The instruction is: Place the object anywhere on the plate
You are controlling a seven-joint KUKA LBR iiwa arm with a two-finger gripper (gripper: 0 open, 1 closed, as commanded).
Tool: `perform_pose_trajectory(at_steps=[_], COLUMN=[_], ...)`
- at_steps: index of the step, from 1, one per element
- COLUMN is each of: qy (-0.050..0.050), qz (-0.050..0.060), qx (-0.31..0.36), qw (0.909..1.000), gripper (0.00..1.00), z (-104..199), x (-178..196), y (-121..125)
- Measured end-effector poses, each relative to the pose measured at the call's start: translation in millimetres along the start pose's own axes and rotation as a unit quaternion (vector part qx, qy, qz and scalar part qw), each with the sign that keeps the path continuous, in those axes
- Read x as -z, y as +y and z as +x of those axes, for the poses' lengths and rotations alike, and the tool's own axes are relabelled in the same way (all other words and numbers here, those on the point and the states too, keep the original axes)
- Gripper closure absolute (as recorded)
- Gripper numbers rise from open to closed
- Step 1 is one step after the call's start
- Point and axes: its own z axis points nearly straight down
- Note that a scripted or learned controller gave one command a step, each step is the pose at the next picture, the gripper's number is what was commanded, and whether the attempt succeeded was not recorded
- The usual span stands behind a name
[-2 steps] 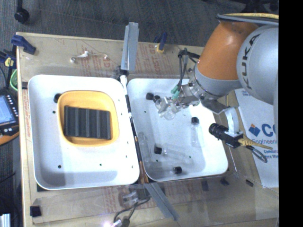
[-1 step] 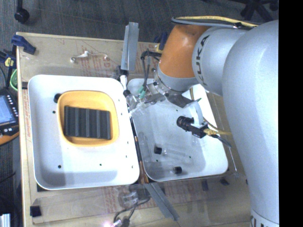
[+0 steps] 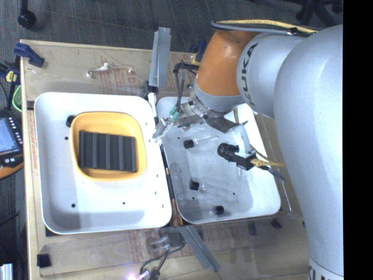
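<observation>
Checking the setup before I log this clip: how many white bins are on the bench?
2. The left bin holds a yellow plate bearing a dark ridged block. The right bin sits beside it, partly under the arm.

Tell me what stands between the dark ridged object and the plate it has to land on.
Nothing visible does: the dark ridged object already lies flat on the yellow plate in the left bin. The arm's wrist is over the right bin.
</observation>
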Motion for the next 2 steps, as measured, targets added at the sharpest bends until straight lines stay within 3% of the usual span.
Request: perform_pose_trajectory(at_steps=[1,2], qy=[0.001,-0.002], qz=[0.001,-0.003], qx=[0.002,0.110], qw=[1.0000,0.9940], gripper=[1.00,1.00], z=[0.3,26.5], x=[9.4,59.3], y=[0.3,47.1])
